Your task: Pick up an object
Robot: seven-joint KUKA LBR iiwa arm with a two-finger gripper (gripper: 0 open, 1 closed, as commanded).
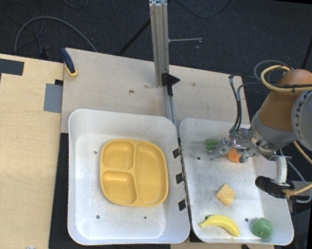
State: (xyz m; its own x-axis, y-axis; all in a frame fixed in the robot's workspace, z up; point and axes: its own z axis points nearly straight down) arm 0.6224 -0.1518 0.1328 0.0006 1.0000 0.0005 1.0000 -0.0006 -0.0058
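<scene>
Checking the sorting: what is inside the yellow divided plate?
The plate's three compartments show bare yellow plastic. It sits in the left bin and covers the floor beneath it.

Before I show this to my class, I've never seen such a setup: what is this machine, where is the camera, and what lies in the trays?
It is one robot arm, grey and orange, reaching in from the right. One camera looks down at a slant from above the bench. Two white bins sit side by side. The left bin holds a yellow divided plate. The right bin holds a banana, a yellow block, a green fruit, and small green and orange pieces by the gripper. I cannot tell whether it holds anything.
</scene>
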